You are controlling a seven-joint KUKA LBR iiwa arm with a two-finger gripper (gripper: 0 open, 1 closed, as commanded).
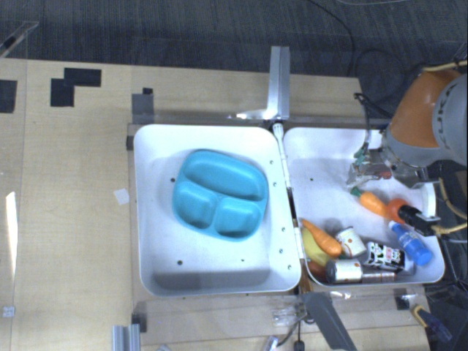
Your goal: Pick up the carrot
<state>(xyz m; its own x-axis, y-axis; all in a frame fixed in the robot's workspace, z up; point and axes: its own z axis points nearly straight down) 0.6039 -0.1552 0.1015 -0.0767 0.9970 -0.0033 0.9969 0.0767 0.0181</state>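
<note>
Carrot (373,204) lies in right bin (322,148), near its right wall, green tip pointing up-left; my fingers (371,168) hover just above that tip, whether spread or clenched I cannot tell; nothing visibly between them; bottles and toy food crowd the near corner; blue divided tray (219,193) sits in left bin (157,218).

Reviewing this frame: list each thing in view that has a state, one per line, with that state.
gripper: above the right bin, just above the carrot's green end; nothing seen between its fingers.
carrot: lying flat in the right bin, not lifted.
blue divided tray: right side up in the left bin, compartments bare.
blue bottle: on its side by the right wall.
can: on its side at the near wall.
</note>
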